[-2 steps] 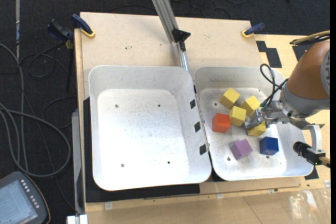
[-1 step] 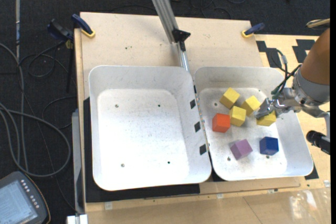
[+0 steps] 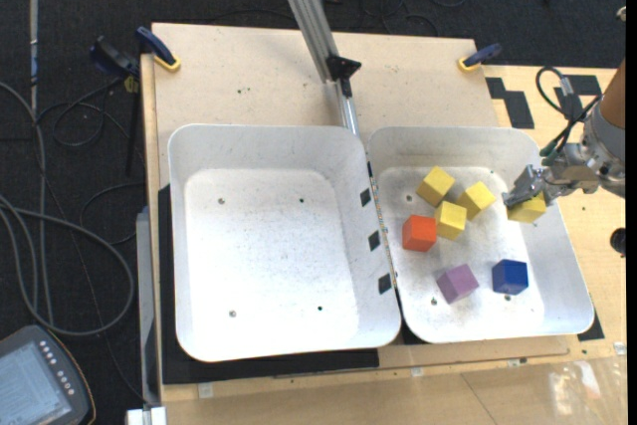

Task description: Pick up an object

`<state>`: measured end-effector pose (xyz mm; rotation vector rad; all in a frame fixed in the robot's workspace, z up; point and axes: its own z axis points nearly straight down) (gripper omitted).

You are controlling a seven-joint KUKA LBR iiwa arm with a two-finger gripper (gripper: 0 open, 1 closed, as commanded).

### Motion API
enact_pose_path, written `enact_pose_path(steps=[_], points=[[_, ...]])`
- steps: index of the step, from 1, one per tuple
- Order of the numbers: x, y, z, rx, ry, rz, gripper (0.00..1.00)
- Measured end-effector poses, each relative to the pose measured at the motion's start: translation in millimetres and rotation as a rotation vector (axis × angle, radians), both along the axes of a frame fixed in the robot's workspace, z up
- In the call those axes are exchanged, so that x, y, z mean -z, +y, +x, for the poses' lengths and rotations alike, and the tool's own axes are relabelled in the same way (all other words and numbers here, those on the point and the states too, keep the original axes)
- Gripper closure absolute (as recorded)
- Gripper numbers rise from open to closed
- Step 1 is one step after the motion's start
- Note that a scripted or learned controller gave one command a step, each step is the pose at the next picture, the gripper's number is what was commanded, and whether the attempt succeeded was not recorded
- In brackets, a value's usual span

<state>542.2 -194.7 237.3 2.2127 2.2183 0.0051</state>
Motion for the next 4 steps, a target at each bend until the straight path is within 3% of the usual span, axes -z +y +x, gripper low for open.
enact_pose_path(steps=[1,4], points=[[-43.8,-0.2,1.4,0.000,0.002,0.001,1.00],[-14.8,151.7,31.9,-0.005,0.011,0.005,1.00]])
